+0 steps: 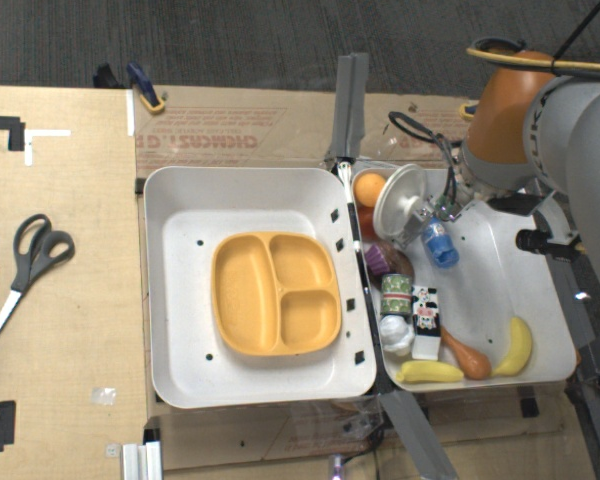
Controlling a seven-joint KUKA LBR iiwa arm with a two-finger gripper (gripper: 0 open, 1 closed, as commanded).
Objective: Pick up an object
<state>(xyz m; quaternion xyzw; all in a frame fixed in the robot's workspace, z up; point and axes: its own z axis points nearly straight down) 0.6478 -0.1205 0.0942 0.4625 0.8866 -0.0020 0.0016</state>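
At the near rim of the right bin [540, 373], two yellow bananas [430, 371] are seen lying with a brown club-shaped toy [464, 356] between them. Just behind them, along the wall shared by the bins, a white lump [396, 336], a small black-and-white carton [426, 313] and a green-labelled can [396, 295] are crowded together. The left bin [170, 298] is taken up by one yellow divided tray [277, 292], lying flat.

Farther back in the right bin, the gripper [430, 223] is found low over the clutter, close to an orange ball [369, 187] and a purple piece [378, 259]. Whether it is clenched or released cannot be told, since its tip is masked by a silvery round part [400, 203] and a blue cylinder [440, 246]. Nothing is shown lifted clear of the bin, so the pick is judged not yet done; a grasp and a lift are still owed.

The bins are borne by a pale wooden bench [60, 368], on which scissors [25, 263] are laid well to the left. A sheet of cardboard [230, 128] is spread behind the bins, and dark carpet [230, 18] is seen beyond.
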